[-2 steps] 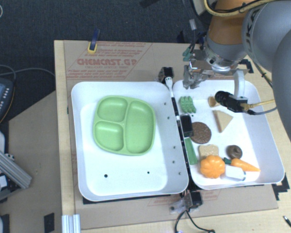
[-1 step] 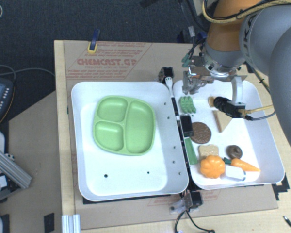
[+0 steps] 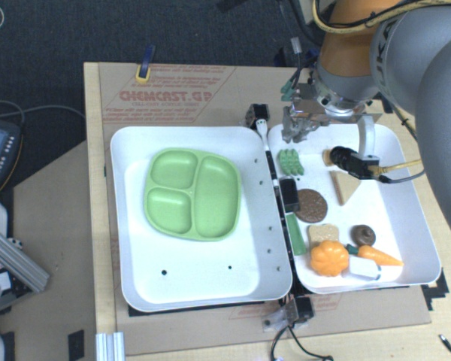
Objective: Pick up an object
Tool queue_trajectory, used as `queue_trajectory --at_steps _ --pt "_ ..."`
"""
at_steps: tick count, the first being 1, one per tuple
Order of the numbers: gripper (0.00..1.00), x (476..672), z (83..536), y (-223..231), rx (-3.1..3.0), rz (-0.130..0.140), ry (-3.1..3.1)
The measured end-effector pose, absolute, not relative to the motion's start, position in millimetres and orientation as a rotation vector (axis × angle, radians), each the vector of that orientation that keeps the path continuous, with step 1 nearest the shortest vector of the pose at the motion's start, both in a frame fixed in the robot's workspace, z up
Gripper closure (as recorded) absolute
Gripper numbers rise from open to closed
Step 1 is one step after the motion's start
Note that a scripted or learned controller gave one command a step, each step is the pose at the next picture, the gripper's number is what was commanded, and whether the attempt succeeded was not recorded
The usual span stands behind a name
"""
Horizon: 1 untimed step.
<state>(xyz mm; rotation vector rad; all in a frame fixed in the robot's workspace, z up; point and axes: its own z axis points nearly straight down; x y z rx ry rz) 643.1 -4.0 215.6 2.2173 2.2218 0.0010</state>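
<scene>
**Gripper above the far left corner of the right bin**

The arm [image 3: 406, 43] comes in from the far right and fills that corner of the view. Under it the bench [image 3: 173, 89] bears two white bins side by side. The left bin [image 3: 124, 201] holds a green plate [image 3: 192, 194] with three compartments, lying flat near its middle. The right bin [image 3: 417, 216] holds all the small things that could be picked.

The gripper [image 3: 298, 130] hangs over the far left corner of the right bin, close to the wall between the bins. Whether the pincer stands apart or together cannot be told, and nothing shows clamped in it.

Just nearer than the gripper lies a ridged green piece [image 3: 289, 161]. To the right of that piece is a tan wedge [image 3: 346, 188], its tip pointing near. A round brown disc [image 3: 310, 205] lies mid-bin. A long green strip [image 3: 295, 233] runs along the left wall, and a black block [image 3: 288, 194] sits at its far end.

At the near end an orange pumpkin [image 3: 329, 258] touches a tan cracker [image 3: 322, 233] on its far side. Right of the pumpkin are a carrot [image 3: 379, 256], a brown doughnut [image 3: 363, 235] and a small white piece [image 3: 365, 271].
</scene>
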Motion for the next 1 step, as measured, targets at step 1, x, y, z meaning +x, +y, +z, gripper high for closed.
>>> queue_trajectory --at_steps 1 --pt "1.0 638.0 234.2 -11.6 2.219 0.004 2.219"
